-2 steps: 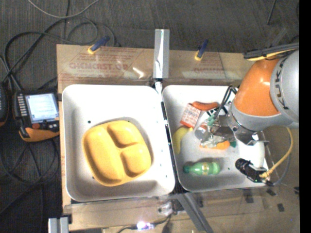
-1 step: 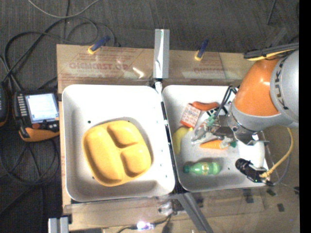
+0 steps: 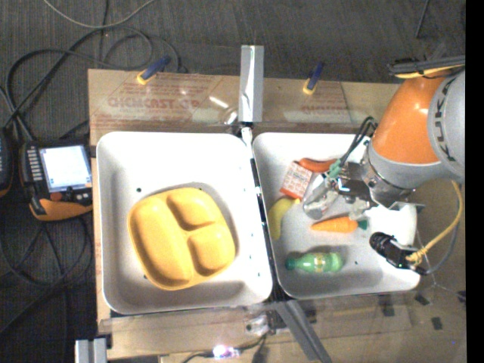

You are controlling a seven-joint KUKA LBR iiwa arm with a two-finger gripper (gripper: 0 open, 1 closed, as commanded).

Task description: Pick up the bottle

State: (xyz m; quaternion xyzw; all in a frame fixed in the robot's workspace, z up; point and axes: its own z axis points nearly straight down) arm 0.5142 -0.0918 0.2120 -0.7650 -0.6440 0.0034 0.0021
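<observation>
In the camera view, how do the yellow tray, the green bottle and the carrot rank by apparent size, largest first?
1. yellow tray, by far the largest.
2. green bottle.
3. carrot.
The bottle and the carrot look close in length; the bottle looks thicker.

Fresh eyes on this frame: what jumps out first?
The big yellow divided plate dominates the left bin. In the right bin, the grey-and-orange arm reaches in from the right, its gripper hanging over a small clutter: a carrot, a banana and a red-and-white packet. The green bottle lies on its side near the front edge, apart from the gripper.
</observation>
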